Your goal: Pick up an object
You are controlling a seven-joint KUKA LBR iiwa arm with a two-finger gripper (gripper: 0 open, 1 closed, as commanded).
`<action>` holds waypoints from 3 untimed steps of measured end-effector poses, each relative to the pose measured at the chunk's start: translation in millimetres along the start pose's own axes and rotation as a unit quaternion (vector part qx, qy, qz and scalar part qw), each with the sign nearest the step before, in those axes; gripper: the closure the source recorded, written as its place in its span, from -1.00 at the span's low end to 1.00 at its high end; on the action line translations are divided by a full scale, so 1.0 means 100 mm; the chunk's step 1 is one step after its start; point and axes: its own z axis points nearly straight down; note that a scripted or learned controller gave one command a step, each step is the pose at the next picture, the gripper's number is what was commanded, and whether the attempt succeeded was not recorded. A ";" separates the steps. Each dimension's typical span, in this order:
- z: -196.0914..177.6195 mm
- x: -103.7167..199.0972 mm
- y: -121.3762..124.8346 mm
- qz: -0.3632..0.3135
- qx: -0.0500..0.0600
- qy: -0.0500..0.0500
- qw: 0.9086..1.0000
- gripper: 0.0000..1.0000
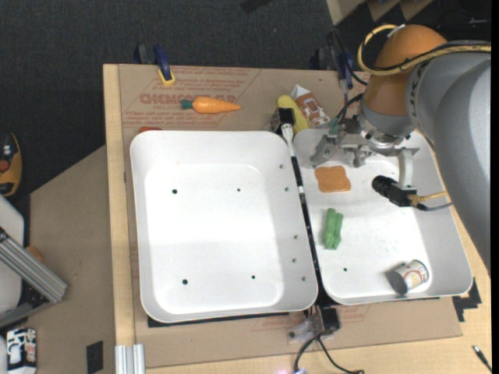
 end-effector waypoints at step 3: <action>-2.22 2.72 0.00 -0.006 -0.004 0.005 1.000 1.00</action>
